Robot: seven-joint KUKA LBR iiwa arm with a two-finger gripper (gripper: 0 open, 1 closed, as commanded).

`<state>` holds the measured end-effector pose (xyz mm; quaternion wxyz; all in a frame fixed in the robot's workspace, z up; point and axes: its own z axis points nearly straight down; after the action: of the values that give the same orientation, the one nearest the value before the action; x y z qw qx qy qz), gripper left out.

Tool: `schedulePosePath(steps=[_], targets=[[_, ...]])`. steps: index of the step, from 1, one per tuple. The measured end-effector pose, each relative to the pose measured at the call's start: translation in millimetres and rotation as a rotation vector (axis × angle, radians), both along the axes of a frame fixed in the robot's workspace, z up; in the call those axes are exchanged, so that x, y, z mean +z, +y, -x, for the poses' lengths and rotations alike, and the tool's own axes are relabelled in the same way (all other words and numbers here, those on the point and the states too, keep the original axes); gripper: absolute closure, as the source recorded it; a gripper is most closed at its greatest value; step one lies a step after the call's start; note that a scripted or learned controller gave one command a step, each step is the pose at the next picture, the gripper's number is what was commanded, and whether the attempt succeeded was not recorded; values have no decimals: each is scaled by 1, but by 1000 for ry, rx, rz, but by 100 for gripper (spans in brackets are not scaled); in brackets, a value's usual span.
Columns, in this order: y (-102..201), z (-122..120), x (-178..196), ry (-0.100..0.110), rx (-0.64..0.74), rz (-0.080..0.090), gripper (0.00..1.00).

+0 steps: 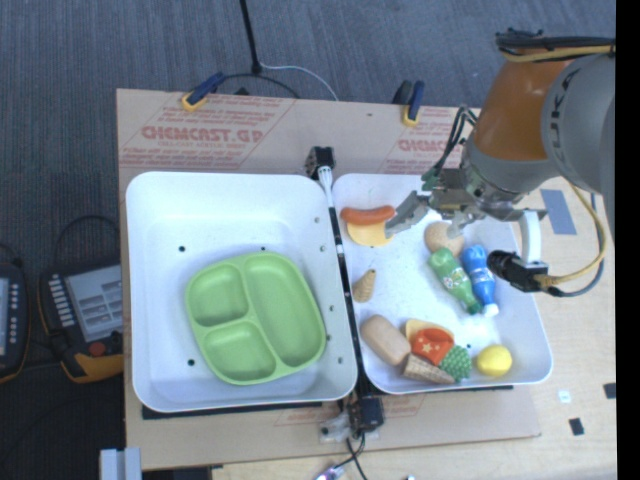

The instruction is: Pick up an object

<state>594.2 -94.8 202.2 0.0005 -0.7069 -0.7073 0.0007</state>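
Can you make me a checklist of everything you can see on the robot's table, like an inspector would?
Surface: brown printed board bearing two white bins, left bin and right bin.
Job's things: in the right bin, toy hot dog, green bottle, blue bottle, small cone, bread roll, red pepper, yellow lemon.
Clutter: green divided plate in the left bin.
Grippers: gripper over the right bin's upper part, near the hot dog; fingers unclear.
Cables: black cable on the floor; yellow cable by the arm.
Surroundings: grey carpet; handheld controller at left; clamps on the board's far edge.
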Motion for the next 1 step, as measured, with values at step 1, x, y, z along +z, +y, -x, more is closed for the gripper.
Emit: schedulePosePath(steps=[1], targets=[[-68, 26, 10, -2, 7, 1, 0]])
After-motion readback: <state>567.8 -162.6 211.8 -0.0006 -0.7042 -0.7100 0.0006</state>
